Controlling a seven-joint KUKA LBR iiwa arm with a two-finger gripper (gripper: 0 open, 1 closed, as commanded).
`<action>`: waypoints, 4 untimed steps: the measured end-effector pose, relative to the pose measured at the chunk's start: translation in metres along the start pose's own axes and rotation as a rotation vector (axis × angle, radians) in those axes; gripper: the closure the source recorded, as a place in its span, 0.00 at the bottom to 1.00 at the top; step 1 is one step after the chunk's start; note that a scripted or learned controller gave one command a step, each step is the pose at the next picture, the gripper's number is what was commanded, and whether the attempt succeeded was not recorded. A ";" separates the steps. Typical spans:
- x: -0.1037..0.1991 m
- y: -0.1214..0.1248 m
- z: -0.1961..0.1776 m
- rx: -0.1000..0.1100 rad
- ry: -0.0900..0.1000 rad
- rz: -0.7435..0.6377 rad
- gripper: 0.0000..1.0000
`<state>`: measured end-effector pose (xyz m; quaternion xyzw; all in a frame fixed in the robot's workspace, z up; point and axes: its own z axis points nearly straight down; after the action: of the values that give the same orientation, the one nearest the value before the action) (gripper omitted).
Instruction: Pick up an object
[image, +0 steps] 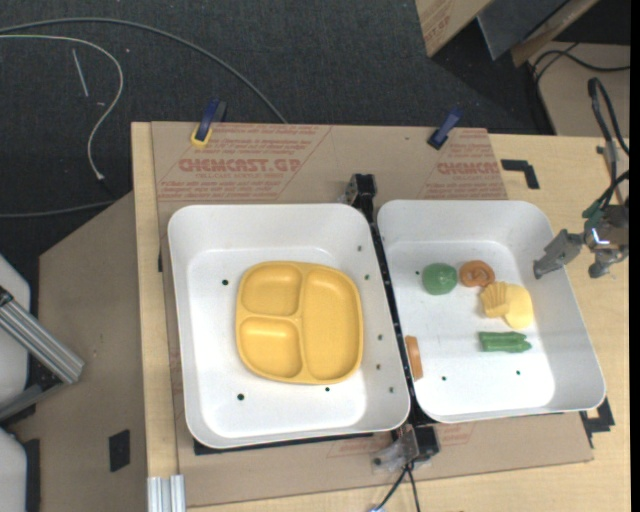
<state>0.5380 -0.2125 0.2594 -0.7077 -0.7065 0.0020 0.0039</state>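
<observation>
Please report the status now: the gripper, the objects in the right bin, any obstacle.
Gripper at right bin's right rim, holding nothing. Green ball, yellow piece, green piece lie untouched. Nothing blocks them.

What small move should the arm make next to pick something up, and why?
Probably swing the gripper inward over the right bin toward the yellow toy. The gripper sits at the bin's right rim, holding nothing, and that toy lies nearest it.

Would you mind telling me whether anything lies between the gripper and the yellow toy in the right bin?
Nothing visible does. The gripper sits at the right bin's right rim, and the yellow toy lies just left of it across bare bin floor. The green ball and green stick lie off that line.
</observation>
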 end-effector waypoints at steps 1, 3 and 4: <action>0.000 0.002 -0.004 -0.008 -0.002 -0.002 0.00; 0.017 -0.008 0.091 -0.002 0.001 -0.002 0.00; 0.014 -0.017 0.139 -0.001 0.001 -0.001 0.00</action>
<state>0.5202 -0.1983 0.1206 -0.7073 -0.7069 0.0013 0.0038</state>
